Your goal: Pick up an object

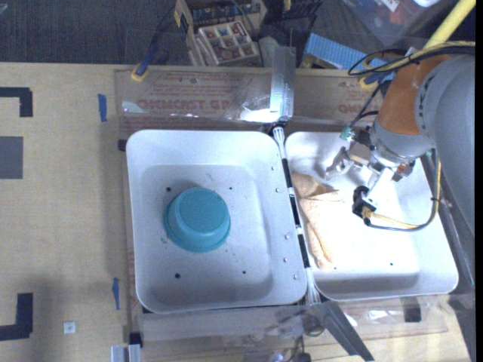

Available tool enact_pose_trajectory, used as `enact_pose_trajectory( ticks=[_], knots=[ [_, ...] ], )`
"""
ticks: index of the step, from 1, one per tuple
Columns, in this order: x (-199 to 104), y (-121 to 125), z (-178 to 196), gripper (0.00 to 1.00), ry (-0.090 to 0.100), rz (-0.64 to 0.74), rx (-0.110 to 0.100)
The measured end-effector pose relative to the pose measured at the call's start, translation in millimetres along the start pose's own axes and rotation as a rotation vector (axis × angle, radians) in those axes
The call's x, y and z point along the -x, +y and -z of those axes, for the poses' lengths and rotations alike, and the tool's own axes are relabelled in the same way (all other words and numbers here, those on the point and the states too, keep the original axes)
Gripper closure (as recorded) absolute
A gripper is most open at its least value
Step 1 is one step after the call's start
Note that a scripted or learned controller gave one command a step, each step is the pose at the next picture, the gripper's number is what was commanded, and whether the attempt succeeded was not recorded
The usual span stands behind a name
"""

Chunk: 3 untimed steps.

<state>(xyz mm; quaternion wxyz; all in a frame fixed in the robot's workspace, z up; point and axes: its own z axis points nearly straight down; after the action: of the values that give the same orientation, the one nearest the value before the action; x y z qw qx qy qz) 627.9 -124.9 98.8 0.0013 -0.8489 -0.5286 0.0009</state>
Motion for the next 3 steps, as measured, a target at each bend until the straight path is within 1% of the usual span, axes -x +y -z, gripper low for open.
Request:
enact_pose_trajectory(
  ticks=[1,2,3],
  knots=[
    [45,23,86,0.00,-0.001,-0.158,0.004],
    [-3,-17,53,0.00,-0.001,-0.251,-0.002],
    [16,33,-13,0.00,0.001,-0.780,0.002]
  ],
)
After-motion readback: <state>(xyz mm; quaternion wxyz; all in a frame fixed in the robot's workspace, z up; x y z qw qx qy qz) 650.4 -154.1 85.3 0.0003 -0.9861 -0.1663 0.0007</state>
